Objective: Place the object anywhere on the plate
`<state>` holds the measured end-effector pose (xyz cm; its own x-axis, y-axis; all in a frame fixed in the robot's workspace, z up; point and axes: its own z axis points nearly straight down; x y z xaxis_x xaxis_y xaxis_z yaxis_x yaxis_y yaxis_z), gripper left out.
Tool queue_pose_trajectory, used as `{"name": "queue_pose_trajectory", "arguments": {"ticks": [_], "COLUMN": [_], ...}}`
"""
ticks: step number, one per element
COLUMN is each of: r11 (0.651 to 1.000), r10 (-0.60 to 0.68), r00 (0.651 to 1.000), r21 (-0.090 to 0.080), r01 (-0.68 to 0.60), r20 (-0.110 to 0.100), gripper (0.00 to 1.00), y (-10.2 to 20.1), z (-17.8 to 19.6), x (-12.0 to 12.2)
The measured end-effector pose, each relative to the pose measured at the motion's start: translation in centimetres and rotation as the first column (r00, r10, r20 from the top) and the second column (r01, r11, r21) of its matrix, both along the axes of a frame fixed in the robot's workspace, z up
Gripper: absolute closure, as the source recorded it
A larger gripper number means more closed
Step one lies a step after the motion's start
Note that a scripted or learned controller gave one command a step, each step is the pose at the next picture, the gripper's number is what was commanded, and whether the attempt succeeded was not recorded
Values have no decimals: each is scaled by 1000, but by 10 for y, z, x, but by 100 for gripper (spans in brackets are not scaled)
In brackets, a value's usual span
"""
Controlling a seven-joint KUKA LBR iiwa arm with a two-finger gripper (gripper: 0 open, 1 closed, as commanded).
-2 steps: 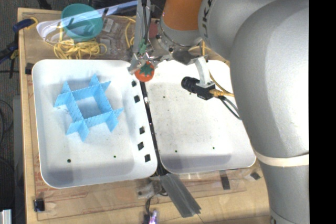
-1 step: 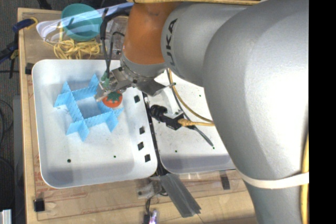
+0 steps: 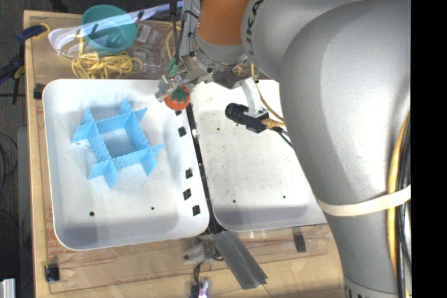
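My gripper (image 3: 174, 90) hangs over the far end of the ridge where the two white bins meet. A small red-orange object with a green patch (image 3: 177, 100) sits between its fingertips, so the gripper is shut on it. The object is just above the top right corner of the left bin (image 3: 63, 171). The grey arm with its orange band (image 3: 223, 10) comes in from the right and hides much of the right bin (image 3: 251, 185).
A blue grid-shaped divider (image 3: 117, 143) lies in the middle of the left bin. Behind the bins on the bench are a teal bowl (image 3: 110, 28), clear plastic wrap and a tangle of yellow cord (image 3: 101, 66). A black fitting (image 3: 244, 115) hangs under the wrist over the right bin.
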<state>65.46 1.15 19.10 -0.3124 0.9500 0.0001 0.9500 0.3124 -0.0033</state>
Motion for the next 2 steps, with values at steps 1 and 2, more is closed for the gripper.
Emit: {"name": "queue_pose_trajectory", "arguments": {"ticks": [1, 2], "r11": [1000, 991], "r10": [-15, 137], "r00": [1000, 991], "r21": [1, 0], "r01": [15, -137], "r20": [-1, 1], "gripper": [100, 100], "y": [-12, 39], "z": [1, 0], "x": [-71, -18]}}
